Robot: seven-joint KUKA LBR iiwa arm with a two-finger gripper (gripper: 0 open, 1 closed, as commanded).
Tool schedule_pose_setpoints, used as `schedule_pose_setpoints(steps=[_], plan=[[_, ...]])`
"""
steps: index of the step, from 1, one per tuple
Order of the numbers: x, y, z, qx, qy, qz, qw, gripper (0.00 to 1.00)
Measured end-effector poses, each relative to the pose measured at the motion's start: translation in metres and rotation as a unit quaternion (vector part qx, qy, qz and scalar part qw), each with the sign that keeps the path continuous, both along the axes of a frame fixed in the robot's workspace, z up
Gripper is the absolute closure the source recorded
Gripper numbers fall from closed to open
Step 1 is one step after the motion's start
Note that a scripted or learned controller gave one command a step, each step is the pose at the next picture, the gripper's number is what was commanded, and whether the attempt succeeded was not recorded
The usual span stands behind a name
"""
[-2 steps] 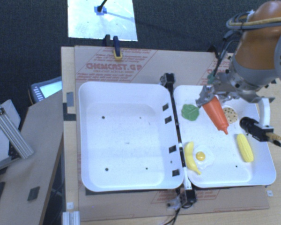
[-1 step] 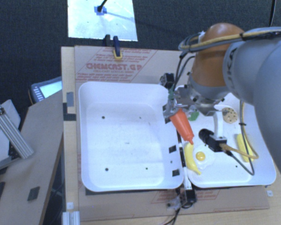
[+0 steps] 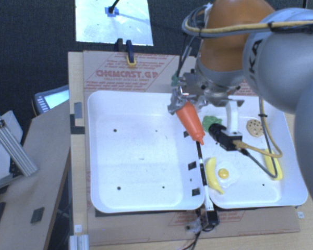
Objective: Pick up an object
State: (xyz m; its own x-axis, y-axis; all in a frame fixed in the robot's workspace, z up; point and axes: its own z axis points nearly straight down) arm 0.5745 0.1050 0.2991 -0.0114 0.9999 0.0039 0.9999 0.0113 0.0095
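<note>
My gripper (image 3: 187, 104) hangs over the divide between the two white bins, near the back. An orange carrot (image 3: 191, 123) sits between its fingers, its thick end up at the fingers and its tip slanting down toward the front over the bins' shared rim. The gripper is shut on the carrot. In the right bin (image 3: 287, 191) lie a green leafy piece (image 3: 211, 122), a cookie (image 3: 254, 127), a yellow banana (image 3: 212, 175) and a fried egg (image 3: 224, 174). The left bin (image 3: 141, 155) is on the carrot's left.
The arm's grey body and orange band cover the back right of the right bin. A black cable plug (image 3: 224, 137) and a yellow cable (image 3: 268, 158) hang over the right bin. A yellow-and-black clamp (image 3: 129, 53) stands behind the bins.
</note>
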Motion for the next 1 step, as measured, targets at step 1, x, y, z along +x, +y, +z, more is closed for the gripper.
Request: schedule_pose_setpoints(steps=[1], plan=[[-0.0311,-0.0229,0.139,0.0,-0.004,-0.004,1.0,1.0]])
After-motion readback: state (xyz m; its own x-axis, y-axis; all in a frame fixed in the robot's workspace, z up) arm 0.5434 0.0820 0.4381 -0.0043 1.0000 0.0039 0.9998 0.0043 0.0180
